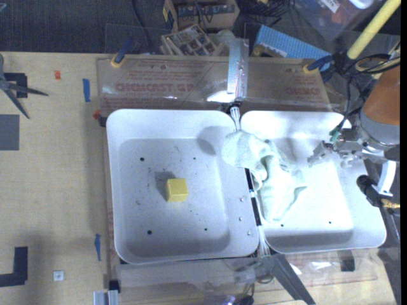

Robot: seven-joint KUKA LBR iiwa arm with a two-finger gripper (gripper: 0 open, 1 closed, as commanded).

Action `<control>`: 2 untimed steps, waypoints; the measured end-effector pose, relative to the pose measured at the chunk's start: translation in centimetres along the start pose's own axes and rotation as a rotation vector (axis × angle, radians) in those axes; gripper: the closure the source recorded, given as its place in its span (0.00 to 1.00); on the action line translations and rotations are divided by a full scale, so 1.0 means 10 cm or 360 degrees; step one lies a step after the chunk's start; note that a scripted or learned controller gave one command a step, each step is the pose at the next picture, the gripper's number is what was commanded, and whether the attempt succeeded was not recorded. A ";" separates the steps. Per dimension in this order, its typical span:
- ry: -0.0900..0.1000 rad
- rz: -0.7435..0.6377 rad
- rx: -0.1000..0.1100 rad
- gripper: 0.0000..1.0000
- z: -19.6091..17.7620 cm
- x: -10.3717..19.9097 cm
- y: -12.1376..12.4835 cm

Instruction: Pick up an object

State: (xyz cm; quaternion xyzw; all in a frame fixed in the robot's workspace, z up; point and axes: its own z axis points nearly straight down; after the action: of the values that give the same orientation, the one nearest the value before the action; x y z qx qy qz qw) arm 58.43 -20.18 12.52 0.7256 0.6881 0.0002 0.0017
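Left of the fingers, a soft, crumpled white cloth; farther left, a matt yellow block in a smooth, glossy white plastic bin; pale wood-look surface.

Arm reaches in from right, hand low.

A yellow block sits in a white bin speckled with dark spots; a pale mint-and-white cloth drapes the neighbouring white bin.
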 end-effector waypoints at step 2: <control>0.0006 0.0643 -0.0001 0.00 0.37 0.36 -0.15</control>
State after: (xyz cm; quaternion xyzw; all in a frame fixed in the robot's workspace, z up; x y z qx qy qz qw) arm 57.10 -16.46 8.83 0.8489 0.5285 0.0020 0.0006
